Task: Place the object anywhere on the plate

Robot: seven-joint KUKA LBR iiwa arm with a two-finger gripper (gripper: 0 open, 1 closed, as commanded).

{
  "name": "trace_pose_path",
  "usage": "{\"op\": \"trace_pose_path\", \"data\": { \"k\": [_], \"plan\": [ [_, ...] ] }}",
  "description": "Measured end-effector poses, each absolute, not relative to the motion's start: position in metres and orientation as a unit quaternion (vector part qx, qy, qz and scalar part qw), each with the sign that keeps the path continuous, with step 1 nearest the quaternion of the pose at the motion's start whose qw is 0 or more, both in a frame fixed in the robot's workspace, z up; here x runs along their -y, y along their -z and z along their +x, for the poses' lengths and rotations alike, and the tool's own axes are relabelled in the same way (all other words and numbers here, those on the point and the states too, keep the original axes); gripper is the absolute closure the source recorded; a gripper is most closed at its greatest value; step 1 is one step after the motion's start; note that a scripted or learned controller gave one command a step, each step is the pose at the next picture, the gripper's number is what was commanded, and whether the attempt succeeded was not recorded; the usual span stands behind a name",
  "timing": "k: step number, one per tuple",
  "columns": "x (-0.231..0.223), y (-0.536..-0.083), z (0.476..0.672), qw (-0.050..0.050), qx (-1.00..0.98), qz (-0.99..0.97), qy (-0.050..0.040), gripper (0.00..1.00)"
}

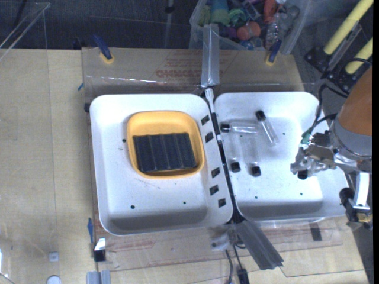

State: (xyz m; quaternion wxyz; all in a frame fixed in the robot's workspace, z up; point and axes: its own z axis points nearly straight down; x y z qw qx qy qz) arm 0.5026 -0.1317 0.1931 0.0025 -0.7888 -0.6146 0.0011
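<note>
Tube (265, 126), clear with a black cap, lying in right bin (278, 203), well apart from yellow plate (135, 128) in left bin (112, 200). Probably light, stiff and slippery; best taken across the middle. Hand (304, 165) over right bin's right side, apart from tube; open or shut, cannot tell. Dark ridged thing (164, 151) on plate. Wooden surface (41, 129) underneath; box of toys (249, 10) behind.
</note>
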Motion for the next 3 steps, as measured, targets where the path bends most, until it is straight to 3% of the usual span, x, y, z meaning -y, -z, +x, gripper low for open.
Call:
{"op": "trace_pose_path", "data": {
  "k": [1, 2, 3],
  "plan": [
    [0.123, -0.181, 0.479, 0.002, 0.703, -0.711, -0.0006, 1.0],
    [0.124, -0.181, 0.479, 0.002, 0.703, -0.711, -0.0005, 0.0],
    [0.173, -0.225, 0.493, -0.001, 0.759, -0.652, 0.0005, 0.0]
  ]
}}
